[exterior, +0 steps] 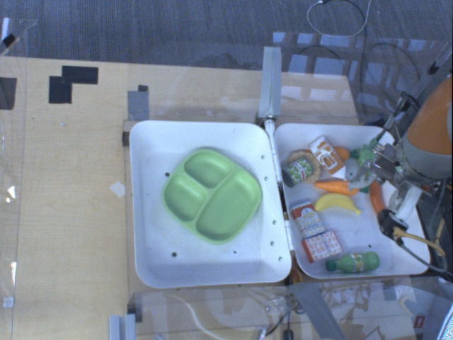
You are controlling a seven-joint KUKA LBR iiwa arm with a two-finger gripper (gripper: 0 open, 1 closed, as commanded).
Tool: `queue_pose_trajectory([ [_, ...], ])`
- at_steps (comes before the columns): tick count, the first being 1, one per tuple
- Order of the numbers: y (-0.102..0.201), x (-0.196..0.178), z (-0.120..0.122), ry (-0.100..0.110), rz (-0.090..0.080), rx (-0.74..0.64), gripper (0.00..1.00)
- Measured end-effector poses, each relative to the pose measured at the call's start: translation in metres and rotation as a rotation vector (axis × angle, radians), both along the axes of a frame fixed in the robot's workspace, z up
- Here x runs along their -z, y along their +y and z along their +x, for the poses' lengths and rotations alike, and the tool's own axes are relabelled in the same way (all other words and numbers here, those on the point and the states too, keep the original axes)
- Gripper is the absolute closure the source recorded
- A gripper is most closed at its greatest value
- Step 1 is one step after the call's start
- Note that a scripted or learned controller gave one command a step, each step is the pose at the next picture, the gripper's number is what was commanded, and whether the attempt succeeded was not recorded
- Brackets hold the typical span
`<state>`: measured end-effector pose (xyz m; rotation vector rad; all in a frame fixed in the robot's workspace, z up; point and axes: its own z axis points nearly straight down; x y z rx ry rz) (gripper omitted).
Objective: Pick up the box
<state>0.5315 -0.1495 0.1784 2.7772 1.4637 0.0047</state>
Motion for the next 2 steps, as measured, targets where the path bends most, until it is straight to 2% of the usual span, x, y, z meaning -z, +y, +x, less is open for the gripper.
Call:
queue_pose_trajectory([
  [1,0.058,0.085,-0.036,-0.002,0.000,0.075,0.00],
  [2,0.059,0.075,-0.035,-0.004,0.002,0.073,1.00],
])
